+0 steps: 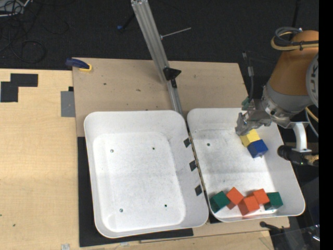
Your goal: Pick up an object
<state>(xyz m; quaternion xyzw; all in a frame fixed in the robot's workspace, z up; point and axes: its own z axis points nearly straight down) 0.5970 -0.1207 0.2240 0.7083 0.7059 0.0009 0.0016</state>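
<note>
Two white bins on wooden bench (dark floor beyond), gripper state unclear.

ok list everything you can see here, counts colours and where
white bins: 2, side by side on the bench
yellow block: 1, right bin, under the gripper
blue block: 1, touching the yellow one
green blocks: 2, right bin's near edge
orange blocks: 3, between the greens
metal rail: 1, grey, slanting behind the bins
clamp: 1, blue and yellow, bench's far left corner
arm: 1, orange band, from the right
gripper: 1, grey, over the yellow block
</note>
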